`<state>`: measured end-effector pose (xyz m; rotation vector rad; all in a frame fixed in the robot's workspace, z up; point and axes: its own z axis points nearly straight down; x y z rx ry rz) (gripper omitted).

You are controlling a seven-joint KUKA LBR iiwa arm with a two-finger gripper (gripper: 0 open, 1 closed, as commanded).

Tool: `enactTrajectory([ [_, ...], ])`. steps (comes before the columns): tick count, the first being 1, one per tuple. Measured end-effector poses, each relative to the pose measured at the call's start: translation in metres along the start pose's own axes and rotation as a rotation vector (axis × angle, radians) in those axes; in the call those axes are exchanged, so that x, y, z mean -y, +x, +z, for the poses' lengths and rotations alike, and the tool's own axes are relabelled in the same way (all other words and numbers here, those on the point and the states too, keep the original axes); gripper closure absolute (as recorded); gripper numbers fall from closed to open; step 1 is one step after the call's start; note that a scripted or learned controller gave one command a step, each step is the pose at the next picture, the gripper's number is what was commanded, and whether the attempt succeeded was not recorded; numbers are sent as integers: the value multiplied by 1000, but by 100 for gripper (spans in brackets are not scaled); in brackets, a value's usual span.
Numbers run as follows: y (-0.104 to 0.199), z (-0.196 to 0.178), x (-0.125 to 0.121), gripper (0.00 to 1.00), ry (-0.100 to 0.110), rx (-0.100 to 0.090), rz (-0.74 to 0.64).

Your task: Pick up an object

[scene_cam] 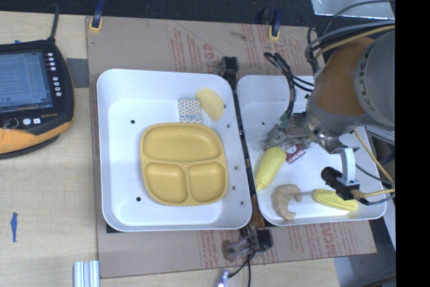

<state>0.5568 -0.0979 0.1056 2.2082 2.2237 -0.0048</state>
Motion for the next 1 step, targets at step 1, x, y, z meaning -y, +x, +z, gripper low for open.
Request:
enactTrajectory([
  [1,-30,14,-48,0,6,-8,4],
])
